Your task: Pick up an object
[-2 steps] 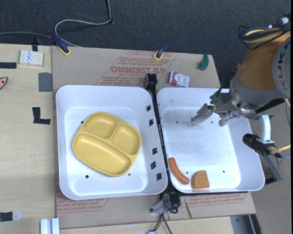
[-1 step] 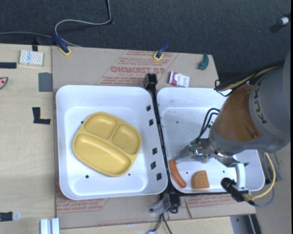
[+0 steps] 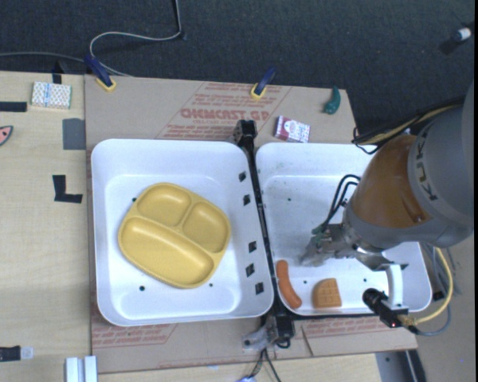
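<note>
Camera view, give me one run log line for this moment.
gripper: low in right bin | sausage, waffle: unheld | yellow tray: left bin

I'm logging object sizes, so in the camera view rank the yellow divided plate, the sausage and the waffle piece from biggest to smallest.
1. yellow divided plate, clearly largest.
2. sausage and waffle piece: too alike to rank; one longer, one wider.

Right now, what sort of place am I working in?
Probably a robot grasping test bench: two white bins on taped cardboard, toy items like a yellow divided plate, and loose cables.
</note>
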Robot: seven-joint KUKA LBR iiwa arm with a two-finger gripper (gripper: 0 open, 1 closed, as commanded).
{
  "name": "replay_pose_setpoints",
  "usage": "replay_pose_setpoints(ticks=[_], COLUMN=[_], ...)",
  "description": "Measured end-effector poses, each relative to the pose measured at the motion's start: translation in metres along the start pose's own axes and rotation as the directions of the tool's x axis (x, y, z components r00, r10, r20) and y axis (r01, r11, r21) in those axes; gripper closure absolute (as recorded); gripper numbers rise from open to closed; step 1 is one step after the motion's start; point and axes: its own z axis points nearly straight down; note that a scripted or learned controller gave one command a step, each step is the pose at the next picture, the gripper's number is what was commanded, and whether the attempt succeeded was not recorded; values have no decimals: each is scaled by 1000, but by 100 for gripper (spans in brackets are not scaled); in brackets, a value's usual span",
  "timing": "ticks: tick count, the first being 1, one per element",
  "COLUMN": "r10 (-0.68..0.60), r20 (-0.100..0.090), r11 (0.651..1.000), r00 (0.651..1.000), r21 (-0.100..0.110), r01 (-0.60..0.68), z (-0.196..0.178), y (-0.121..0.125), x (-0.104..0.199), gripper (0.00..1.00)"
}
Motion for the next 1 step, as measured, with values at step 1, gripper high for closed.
replay_pose_setpoints(ticks=[1], r10=[-2], r20=[2], r11=[1000], r00=[1000], r21=[-3], r01=[2], z=[-89], y=[-5], x=[64], gripper=[100])
